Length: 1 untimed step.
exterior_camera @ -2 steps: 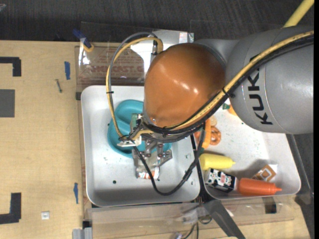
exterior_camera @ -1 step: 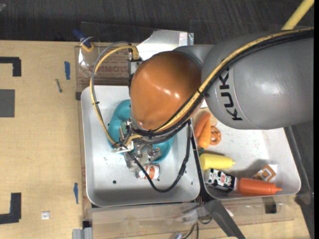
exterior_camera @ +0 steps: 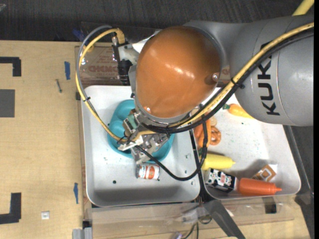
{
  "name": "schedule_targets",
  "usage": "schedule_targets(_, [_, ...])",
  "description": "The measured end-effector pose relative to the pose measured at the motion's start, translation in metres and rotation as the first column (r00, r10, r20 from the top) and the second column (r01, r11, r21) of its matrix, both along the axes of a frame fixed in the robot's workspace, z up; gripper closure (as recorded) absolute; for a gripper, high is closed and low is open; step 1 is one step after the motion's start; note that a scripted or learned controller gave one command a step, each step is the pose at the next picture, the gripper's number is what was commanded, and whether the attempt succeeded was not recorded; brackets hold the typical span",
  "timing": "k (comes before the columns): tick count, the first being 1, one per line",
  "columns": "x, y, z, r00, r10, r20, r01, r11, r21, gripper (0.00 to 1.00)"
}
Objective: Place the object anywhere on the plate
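Two bins (exterior_camera: 94, 183); arm (exterior_camera: 199, 83) hides most of blue plate (exterior_camera: 117, 121), can (exterior_camera: 148, 172) beside; gripper (exterior_camera: 142, 146) state unclear

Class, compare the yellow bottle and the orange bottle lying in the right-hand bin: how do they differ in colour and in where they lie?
The yellow bottle is yellow, while the orange bottle is orange. The yellow bottle lies nearer the divider between the bins; the orange bottle lies nearer the bin's front right corner. Both lie on their sides in the right bin.

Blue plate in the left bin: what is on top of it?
The claw hangs over the blue plate, hiding most of it, so I cannot tell what lies there. A small can sits just off its rim.
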<state>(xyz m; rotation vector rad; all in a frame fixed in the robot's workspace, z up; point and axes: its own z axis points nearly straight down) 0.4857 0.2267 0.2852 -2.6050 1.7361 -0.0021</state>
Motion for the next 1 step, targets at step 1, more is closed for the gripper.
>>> schedule_targets(1, [-0.0002,-0.0003,-0.0010,1.000,0.000,-0.002,0.000,1.000,-0.001,0.00])
